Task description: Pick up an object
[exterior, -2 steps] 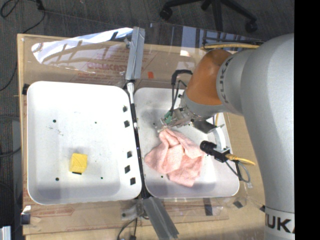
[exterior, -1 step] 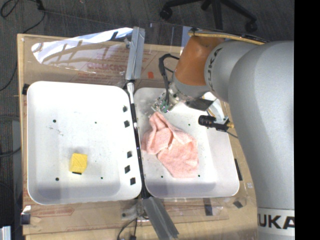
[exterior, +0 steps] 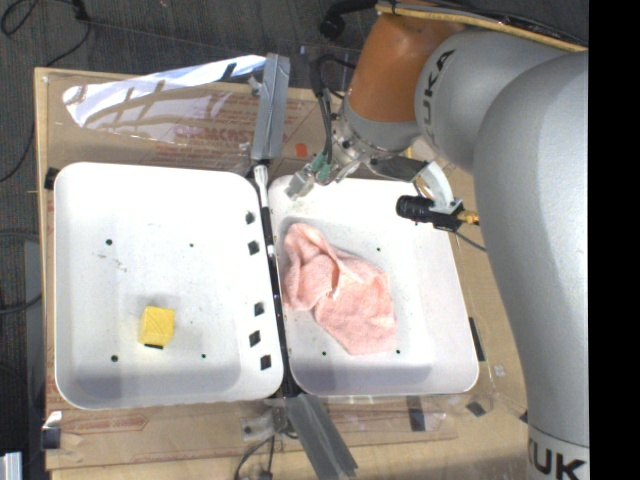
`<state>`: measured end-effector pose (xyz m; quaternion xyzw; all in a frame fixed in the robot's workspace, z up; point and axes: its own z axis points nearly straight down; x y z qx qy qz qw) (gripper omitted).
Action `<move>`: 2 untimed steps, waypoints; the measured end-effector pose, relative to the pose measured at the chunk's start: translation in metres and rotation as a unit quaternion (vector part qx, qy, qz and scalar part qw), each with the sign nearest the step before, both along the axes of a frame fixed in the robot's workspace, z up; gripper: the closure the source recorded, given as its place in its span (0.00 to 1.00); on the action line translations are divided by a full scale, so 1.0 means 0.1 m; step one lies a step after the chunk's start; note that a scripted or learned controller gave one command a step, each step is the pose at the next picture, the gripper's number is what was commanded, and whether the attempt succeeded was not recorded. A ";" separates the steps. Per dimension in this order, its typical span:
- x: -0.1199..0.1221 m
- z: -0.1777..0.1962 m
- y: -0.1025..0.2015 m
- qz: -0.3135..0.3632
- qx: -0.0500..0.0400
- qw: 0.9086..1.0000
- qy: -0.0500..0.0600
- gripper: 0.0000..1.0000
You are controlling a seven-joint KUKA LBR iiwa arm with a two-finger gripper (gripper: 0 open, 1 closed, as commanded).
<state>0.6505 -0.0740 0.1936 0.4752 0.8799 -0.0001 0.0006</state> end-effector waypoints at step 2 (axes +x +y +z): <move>-0.78 -0.42 -0.85 0.024 0.000 1.000 0.001 1.00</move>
